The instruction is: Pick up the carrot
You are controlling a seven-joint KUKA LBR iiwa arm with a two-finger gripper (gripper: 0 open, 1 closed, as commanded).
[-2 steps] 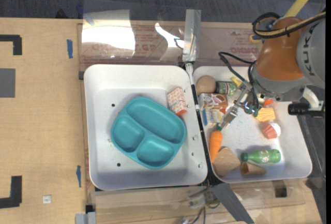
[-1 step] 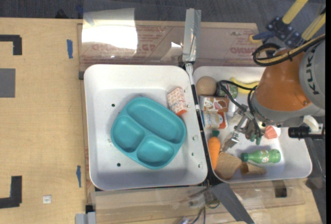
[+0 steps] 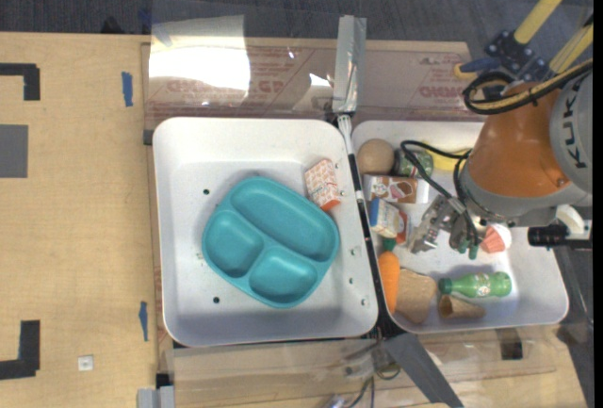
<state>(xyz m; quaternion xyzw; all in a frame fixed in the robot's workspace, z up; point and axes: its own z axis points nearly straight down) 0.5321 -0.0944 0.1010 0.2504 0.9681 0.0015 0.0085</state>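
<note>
A teal divided plate [image 3: 270, 239] and a small carton [image 3: 323, 182] are seen in the left bin [image 3: 179, 208]. The carrot [image 3: 387, 277] is found in the right bin [image 3: 551, 302], against its left wall, beside a brown block [image 3: 413, 293]. The gripper [image 3: 450, 229] is held above the clutter right of the carrot, with nothing seen between its fingers; whether they are apart cannot be told.

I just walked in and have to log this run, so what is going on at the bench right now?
A grey arm with an orange band reaches in from the right over the right bin, which is crowded with toy food. Its tool hangs above the middle of that bin, with nothing visibly between its fingers. The carrot lies by the bin's left wall, to the tool's lower left, beside a bread slice and not yet picked up. The left bin holds a teal divided plate and a small carton.
</note>
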